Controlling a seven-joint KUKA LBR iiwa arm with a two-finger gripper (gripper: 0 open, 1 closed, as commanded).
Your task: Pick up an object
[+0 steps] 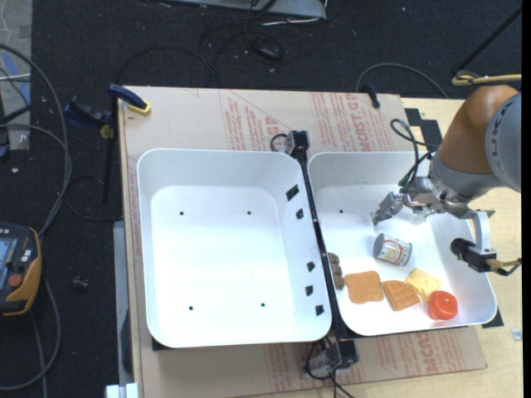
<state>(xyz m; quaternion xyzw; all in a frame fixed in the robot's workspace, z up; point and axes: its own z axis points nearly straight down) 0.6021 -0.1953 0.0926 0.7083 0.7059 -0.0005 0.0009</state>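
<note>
My gripper hangs over the back half of the right bin, reaching in from the right and pointing left. Nothing shows in its grasp. A small grey can lies on its side just in front of the gripper and apart from it. Along the bin's front lie two brown crackers, a yellow cheese wedge and a red-orange tomato. A small brown piece rests against the bin's left wall.
The left bin stands beside the right one, with a black divider strip between them. Both sit on a cardboard sheet. Cables and a blue and yellow clamp lie beyond the bins.
</note>
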